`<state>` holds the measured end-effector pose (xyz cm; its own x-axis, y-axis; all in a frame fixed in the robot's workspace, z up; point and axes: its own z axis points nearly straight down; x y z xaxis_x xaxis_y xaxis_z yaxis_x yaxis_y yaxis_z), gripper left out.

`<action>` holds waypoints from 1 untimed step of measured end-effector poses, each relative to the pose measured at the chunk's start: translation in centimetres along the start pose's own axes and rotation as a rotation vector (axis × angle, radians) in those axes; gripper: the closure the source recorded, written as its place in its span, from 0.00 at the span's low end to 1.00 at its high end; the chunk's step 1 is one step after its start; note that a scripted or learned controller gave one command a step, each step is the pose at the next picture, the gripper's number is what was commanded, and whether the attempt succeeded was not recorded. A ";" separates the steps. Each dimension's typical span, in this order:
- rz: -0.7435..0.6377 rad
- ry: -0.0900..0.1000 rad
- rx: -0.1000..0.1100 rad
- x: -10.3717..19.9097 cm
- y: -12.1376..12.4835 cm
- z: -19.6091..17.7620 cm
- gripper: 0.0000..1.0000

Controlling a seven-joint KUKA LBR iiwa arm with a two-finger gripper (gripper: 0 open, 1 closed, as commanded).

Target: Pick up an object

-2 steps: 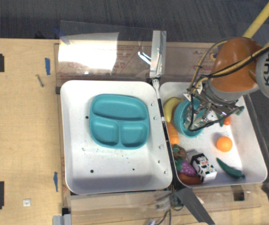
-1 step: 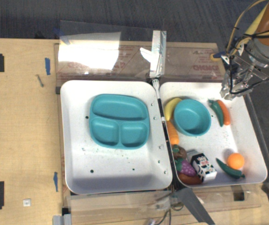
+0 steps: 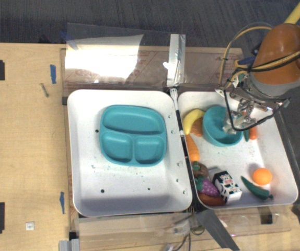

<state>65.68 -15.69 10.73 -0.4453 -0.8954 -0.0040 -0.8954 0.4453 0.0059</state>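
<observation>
My gripper (image 3: 235, 122) hangs from the orange-banded wrist (image 3: 279, 54) over the right bin (image 3: 288, 161), its tip down at the right side of a teal bowl (image 3: 215, 125). Beside the bowl on the left lies a yellow banana (image 3: 192, 119), with an orange carrot (image 3: 192, 148) below it. A small red piece (image 3: 253, 134) pokes out just right of the bowl. Toward the bin's front are an orange ball (image 3: 262, 175), a dark green vegetable (image 3: 256, 188), a black-and-white cube (image 3: 227, 185) and purple grapes (image 3: 209, 187).
The left bin (image 3: 82, 140) holds a teal divided plate (image 3: 133, 135). A clear plastic sheet (image 3: 108, 59) and a metal divider (image 3: 175, 61) stand behind the bins. Cables (image 3: 244, 41) loop around the wrist.
</observation>
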 end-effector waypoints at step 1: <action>-0.052 -0.003 0.018 -0.5 5.7 1.6 1.00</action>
<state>60.84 -12.69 9.16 -0.3983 -0.9172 -0.0066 -0.9172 0.3983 -0.0120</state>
